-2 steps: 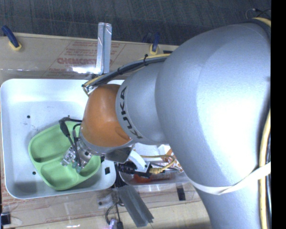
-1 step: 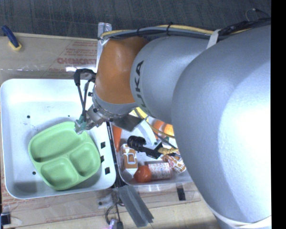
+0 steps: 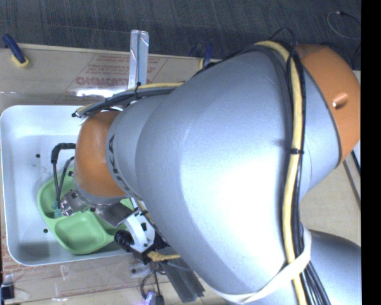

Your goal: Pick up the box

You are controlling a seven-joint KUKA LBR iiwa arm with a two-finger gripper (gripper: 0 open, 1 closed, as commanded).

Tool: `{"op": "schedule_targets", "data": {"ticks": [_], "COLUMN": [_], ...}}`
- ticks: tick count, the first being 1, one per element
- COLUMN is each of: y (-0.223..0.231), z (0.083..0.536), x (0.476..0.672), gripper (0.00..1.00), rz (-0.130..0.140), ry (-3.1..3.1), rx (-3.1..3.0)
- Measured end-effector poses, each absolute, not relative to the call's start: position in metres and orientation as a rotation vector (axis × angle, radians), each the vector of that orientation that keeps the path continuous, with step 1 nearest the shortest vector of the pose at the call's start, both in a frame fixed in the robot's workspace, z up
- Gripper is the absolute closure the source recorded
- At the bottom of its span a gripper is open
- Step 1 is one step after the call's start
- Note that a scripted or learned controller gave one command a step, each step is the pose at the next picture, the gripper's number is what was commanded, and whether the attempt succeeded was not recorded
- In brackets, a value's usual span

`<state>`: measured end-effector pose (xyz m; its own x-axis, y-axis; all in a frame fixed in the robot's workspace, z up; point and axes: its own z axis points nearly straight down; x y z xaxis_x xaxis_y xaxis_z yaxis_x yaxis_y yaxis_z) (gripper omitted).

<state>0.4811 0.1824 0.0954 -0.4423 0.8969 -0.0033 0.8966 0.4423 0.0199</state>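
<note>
Here the arm (image 3: 241, 170) covers most of the left bin (image 3: 19, 170); its end effector (image 3: 73, 205) sits low over something green (image 3: 82, 234), grip state unreadable. No box can be made out, so its bearing can't be told.

Robotics lab or test cell. Industrial arm (image 3: 241, 170), grey with orange band, cabling strapped along its shell, reaches over a shallow white bin (image 3: 13, 170). Worktop (image 3: 44, 81) is cardboard-covered, held by blue clamps (image 3: 14, 49) and tape. Dark carpet (image 3: 178, 11) beyond; loose cable near the right edge.
</note>
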Motion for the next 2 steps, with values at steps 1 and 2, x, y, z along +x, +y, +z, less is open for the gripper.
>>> {"op": "schedule_targets", "data": {"ticks": [1, 2], "y": [0.141, 0.174], "z": [0.220, 0.248], "x": [0.476, 0.499], "gripper": [1.00, 1.00], "rz": [-0.002, -0.001], "ry": [2.578, 2.995], "rx": [1.800, 0.948]}}
